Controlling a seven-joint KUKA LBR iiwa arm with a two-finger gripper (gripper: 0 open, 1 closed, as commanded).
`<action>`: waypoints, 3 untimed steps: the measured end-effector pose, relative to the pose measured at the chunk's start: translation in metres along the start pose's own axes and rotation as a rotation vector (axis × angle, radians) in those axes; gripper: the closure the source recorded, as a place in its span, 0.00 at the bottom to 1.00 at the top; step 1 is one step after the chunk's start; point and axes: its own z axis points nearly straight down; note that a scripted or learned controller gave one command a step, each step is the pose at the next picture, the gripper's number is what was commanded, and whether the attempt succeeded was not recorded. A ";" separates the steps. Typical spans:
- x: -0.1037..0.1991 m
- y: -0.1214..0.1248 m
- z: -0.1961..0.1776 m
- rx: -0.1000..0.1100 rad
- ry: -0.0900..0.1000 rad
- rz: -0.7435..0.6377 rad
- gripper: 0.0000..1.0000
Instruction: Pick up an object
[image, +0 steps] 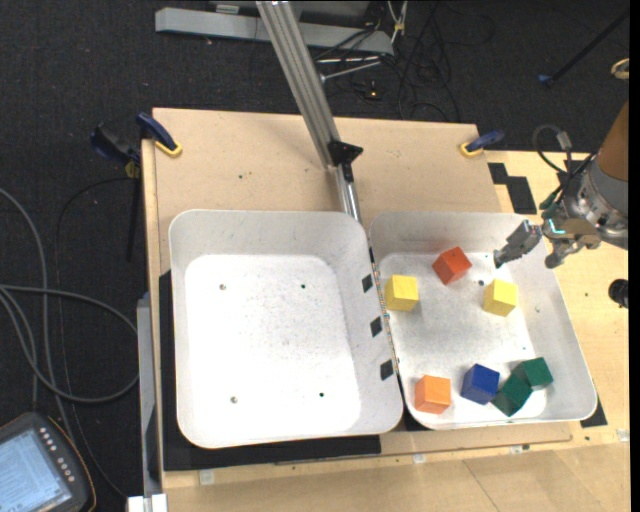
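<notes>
The table (260, 160) carries two white bins: the left bin (270, 325) and the right bin (560, 330), which holds seven blocks, yellow (402, 292), red (452, 265), yellow, orange, blue and two green. Over its upper right rim the hand (537, 246) hangs with fingers apart, holding nothing, near the second yellow block (500, 297).

Two bins are sitting side by side on the bench (260, 160): the left bin (200, 240) and the right bin (570, 340). My gripper (535, 247) is hanging over the right bin's far right corner. Seven blocks are lying in that bin. One block (452, 265) is sitting far, with another (402, 293) to its left and nearer, and a third (500, 297) to its right. Along the near edge, four are lining up left to right: one block (432, 393), the next (481, 383), then two touching blocks (514, 393) and (537, 372).
</notes>
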 end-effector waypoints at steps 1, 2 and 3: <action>0.000 0.001 -0.003 -0.005 -0.002 -0.002 0.00; -0.001 0.002 0.040 -0.002 -0.001 0.001 0.00; -0.001 -0.004 0.101 -0.001 -0.001 0.002 0.00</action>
